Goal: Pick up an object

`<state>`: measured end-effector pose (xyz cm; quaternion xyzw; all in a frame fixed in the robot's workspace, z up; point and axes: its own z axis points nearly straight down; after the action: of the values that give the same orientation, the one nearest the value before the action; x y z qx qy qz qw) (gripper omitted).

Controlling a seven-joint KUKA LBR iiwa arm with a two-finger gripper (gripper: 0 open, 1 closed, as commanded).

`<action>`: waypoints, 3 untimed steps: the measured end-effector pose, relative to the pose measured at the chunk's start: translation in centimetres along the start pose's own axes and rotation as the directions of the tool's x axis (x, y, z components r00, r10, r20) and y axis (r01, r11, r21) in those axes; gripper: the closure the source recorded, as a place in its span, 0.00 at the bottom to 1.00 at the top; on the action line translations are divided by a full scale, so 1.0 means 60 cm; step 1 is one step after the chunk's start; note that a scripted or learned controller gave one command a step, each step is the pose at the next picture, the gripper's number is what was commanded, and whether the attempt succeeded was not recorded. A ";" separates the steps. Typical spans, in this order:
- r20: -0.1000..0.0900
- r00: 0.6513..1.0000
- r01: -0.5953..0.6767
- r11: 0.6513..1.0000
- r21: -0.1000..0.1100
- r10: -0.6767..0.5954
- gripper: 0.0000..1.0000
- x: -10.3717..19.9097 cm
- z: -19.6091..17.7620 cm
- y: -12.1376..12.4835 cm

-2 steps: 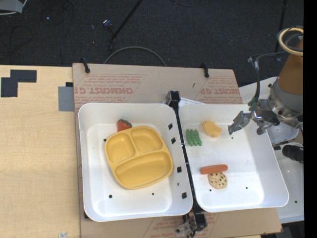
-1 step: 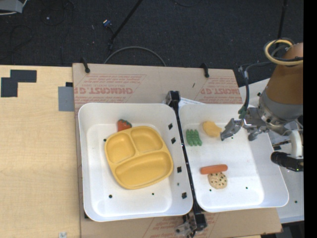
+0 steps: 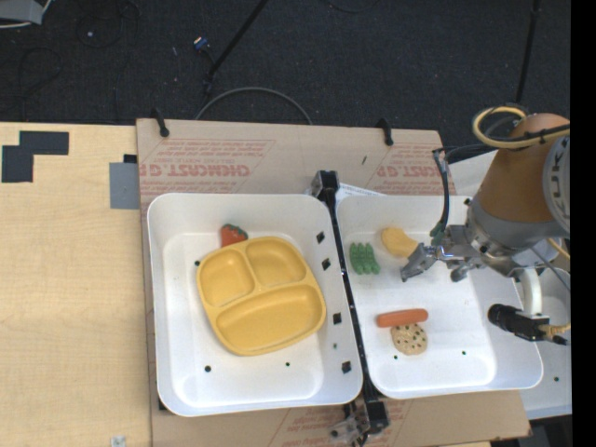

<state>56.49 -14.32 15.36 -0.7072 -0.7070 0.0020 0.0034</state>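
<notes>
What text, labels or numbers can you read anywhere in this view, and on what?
"CHEMCRZT" roughly, red print, upside down and blurred, on the brown cardboard sheet behind the left white bin; spelling uncertain.
A second red print on that cardboard behind the right white bin: too blurred and partly hidden to read.

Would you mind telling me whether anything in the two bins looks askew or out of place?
The yellow divided plate lies skewed to the left bin's walls, and a small orange-red toy sits against its upper-left rim.
</notes>
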 end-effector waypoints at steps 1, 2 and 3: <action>0.000 1.000 -0.001 1.000 0.001 0.001 0.00 -0.015 0.083 -0.004; 0.000 1.000 -0.003 1.000 -0.001 0.003 1.00 -0.016 0.062 -0.003; 0.002 1.000 0.000 1.000 -0.008 0.000 1.00 -0.008 -0.027 -0.018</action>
<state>55.40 -14.80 16.99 -0.7072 -0.7070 -0.0003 0.0000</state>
